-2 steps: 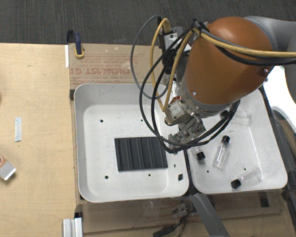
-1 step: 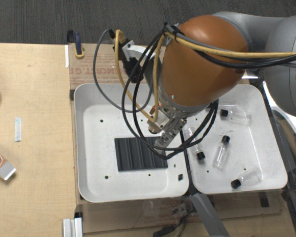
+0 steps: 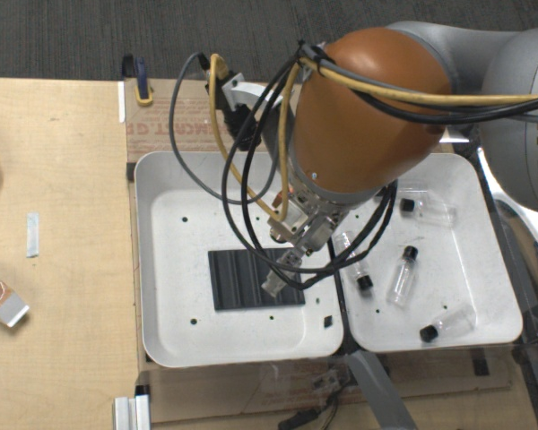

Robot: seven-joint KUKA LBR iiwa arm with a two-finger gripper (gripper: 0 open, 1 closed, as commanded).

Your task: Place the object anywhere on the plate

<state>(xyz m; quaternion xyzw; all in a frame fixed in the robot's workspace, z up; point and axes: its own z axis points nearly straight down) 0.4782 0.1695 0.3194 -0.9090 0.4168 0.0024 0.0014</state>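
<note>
The gripper (image 3: 278, 280) hangs over the dark ribbed plate's (image 3: 242, 280) right edge. Whether it grips anything cannot be told. Clear vials (image 3: 402, 274) lie well to its right.

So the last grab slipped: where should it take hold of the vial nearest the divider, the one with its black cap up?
Grip the vial across its clear body, below the black cap, descending from above. It lies flat and almost lengthwise, so close the fingers from left and right across the narrow width.

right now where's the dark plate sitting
In the camera view, the dark ribbed plate lies flat on the floor of the left white bin, toward its front right, with the tool right over the plate's right edge.
</note>
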